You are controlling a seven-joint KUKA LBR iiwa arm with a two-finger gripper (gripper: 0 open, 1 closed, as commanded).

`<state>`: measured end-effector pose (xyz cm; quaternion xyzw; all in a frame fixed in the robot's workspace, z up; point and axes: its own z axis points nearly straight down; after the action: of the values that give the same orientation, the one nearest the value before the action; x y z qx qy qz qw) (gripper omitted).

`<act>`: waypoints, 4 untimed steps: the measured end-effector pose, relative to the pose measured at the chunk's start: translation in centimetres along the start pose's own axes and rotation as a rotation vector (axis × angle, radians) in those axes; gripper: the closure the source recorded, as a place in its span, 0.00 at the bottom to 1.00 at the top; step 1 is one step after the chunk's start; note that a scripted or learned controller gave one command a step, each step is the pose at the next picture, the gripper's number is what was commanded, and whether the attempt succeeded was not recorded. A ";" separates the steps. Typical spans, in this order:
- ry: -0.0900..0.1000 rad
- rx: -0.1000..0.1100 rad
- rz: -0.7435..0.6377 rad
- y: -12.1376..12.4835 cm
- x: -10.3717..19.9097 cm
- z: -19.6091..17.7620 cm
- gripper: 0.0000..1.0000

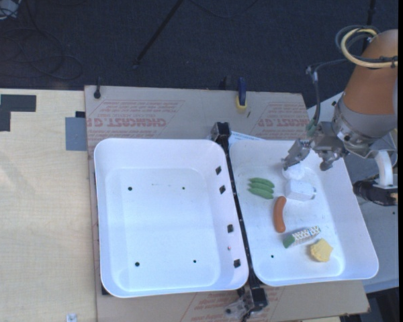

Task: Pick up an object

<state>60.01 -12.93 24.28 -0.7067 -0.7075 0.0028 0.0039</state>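
Note:
My gripper hangs over the far part of the right bin, its two fingers spread open with nothing between them. Just below and in front of it lie two white objects, close together. Further left rests a green pea pod. An orange-red sausage lies toward the middle of the bin. Nearer the front are a small wrapped bar and a yellow lump.
The left bin sits beside the right one, with black clips along the shared wall. Both rest on a cardboard sheet. A blue and yellow clamp stands at the back edge. Cables hang beside the arm at right.

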 end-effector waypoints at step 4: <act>0.001 0.007 -0.001 -12.7 10.1 5.1 1.00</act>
<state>47.22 -2.82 19.28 -0.7063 -0.7079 0.0048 0.0070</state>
